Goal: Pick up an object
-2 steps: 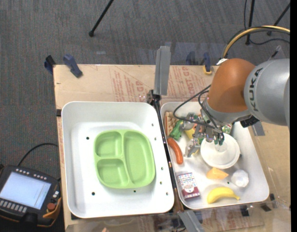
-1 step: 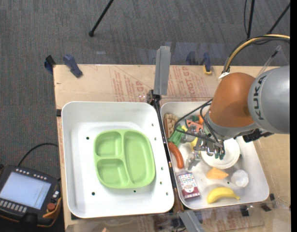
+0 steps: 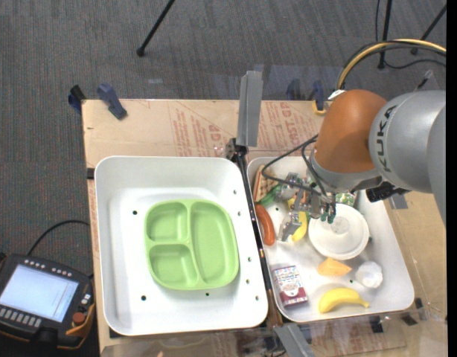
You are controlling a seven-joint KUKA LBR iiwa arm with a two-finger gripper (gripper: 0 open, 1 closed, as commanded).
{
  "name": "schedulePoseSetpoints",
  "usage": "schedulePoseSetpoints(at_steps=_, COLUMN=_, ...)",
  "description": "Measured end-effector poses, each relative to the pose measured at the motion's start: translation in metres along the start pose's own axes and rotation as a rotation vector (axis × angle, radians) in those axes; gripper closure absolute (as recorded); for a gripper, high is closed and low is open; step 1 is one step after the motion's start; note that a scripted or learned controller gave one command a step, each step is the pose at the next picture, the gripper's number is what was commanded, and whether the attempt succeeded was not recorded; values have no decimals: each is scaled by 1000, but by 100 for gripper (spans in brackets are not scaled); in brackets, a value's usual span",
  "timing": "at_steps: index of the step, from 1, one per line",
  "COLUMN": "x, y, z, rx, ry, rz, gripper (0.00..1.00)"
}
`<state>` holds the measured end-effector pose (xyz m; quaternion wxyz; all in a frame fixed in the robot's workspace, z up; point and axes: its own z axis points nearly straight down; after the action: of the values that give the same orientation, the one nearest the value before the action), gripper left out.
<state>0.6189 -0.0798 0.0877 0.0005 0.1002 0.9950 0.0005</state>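
My gripper (image 3: 291, 225) hangs low over the left part of the right bin (image 3: 396, 270), below the orange band of the arm. It sits just right of a red sausage (image 3: 265, 225) and against a yellow piece (image 3: 300, 230), beside a white bowl (image 3: 342, 233). Cables and the wrist hide what lies right under it. Nearer the front of the bin lie a small printed box (image 3: 290, 285), an orange wedge (image 3: 333, 267), a banana (image 3: 342, 299) and a small white object (image 3: 370, 274). A green item (image 3: 267, 195) peeks out at the bin's back left.
The left bin (image 3: 117, 199) holds a green divided plate (image 3: 191, 244). A grey upright post (image 3: 250, 110) stands behind the seam between the bins. A teach pendant (image 3: 39, 296) lies on the floor at the lower left.
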Motion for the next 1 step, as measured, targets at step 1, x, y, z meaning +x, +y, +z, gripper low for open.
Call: schedulePoseSetpoints(at_steps=1, x=43, y=-10, z=1, rx=1, ry=2, rz=126, gripper=0)
